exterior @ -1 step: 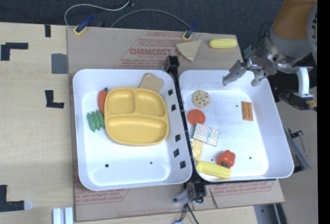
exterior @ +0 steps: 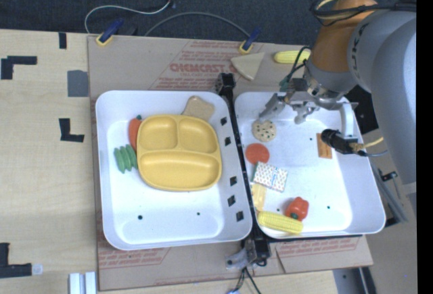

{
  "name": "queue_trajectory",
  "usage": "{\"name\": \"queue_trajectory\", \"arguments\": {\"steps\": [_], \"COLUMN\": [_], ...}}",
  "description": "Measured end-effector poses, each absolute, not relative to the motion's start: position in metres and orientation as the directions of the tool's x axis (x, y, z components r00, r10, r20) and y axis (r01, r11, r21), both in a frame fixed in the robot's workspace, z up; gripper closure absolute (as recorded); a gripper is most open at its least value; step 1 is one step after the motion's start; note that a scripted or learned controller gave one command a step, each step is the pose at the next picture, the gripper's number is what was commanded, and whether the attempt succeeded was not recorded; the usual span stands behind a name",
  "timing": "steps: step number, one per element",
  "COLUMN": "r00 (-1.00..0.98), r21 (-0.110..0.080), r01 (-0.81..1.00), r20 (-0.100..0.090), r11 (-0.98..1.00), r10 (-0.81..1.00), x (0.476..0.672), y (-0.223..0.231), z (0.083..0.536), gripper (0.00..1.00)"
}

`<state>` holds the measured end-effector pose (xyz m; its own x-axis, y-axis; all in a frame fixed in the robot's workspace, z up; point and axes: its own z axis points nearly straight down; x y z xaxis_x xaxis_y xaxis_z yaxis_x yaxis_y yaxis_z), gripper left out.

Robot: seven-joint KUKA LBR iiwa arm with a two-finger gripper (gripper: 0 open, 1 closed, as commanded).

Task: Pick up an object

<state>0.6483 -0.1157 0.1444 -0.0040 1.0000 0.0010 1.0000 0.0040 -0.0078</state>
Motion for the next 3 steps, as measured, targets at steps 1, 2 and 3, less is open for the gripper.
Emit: {"name": "queue_trajectory", "arguments": {"steps": [1,2,3], "r00": [-0.002,-0.002,-0.003], "r21": [-0.003,0.000,-0.001], "r01": [1.000,1.000,1.000], "r20": [-0.002,0.001,0.001], "r11": [0.002,0.002,0.003], "r10": [1.000,1.000,1.000], "x": [0.650,0.669,0.668], "y": [-0.107,-0.108,-0.108], "z": [0.081,0.084,0.094], "gripper": [0.00,0.00,1.00]}}
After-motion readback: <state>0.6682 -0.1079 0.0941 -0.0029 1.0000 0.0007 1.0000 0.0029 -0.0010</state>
